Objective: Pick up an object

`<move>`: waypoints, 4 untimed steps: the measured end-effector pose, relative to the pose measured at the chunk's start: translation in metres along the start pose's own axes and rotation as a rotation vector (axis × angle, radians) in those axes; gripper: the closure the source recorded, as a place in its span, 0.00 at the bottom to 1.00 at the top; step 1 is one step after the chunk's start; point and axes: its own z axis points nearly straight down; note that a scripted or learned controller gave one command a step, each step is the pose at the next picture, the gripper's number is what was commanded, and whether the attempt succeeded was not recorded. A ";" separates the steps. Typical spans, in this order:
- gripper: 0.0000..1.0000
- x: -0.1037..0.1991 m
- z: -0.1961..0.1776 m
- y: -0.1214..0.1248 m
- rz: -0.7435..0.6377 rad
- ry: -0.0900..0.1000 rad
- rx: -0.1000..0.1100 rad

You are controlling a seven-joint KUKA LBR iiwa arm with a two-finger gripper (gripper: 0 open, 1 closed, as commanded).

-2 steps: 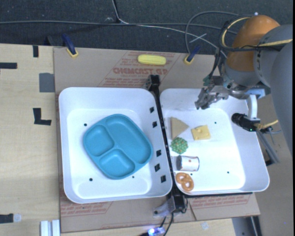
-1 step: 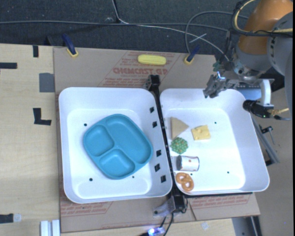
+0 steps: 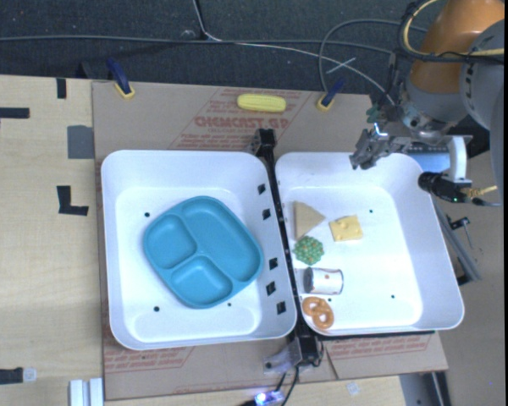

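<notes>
Camera view: beside the right white plastic bin's (image 3: 423,311) left wall lie a tan wedge (image 3: 306,219), yellow holed cheese slab (image 3: 346,228), green broccoli floret (image 3: 309,249) and pretzel (image 3: 318,312); all look light and rigid. The cheese suits an edge grip. The claw (image 3: 368,155) hovers over the far rim, its state too blurred to tell.

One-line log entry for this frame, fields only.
gripper: above right bin's far rim, holding nothing | right bin: cheese, broccoli, pretzel | left bin: blue tray
</notes>
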 end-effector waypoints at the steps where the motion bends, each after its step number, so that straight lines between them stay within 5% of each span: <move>1: 1.00 0.045 -0.003 0.000 -0.004 0.002 0.001; 4: 1.00 0.208 -0.016 -0.019 -0.006 0.002 0.001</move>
